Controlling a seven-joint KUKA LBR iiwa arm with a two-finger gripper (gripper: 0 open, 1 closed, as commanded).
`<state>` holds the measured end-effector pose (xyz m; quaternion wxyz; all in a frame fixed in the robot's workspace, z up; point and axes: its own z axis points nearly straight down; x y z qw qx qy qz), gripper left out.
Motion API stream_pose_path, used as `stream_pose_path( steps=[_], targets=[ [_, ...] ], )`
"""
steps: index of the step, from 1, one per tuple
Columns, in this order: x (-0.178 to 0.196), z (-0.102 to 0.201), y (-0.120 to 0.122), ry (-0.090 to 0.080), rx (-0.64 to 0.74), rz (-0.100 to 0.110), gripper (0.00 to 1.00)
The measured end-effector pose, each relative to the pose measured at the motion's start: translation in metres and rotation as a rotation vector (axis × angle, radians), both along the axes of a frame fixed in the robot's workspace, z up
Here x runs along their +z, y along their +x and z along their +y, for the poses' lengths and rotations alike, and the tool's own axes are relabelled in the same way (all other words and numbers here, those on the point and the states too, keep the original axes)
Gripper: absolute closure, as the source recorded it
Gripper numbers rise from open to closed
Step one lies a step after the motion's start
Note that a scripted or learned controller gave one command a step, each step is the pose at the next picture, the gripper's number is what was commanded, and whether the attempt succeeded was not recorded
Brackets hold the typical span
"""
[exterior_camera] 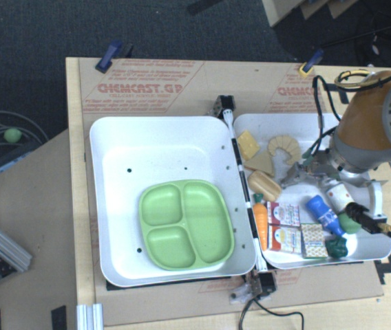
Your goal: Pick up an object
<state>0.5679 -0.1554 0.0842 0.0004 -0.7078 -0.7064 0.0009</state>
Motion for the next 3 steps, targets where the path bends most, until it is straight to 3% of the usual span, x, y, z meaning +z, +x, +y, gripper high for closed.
stream_pose_path(
  steps=[1,2,3],
  targets=[
    [0.0,-0.049,-0.073,0.0,0.0,-0.001,0.0],
    [0.01,-0.048,-0.072,0.0,0.0,-0.004,1.0],
    [0.136,0.003,-0.03,0.0,0.004,-0.005,1.0]
  ],
)
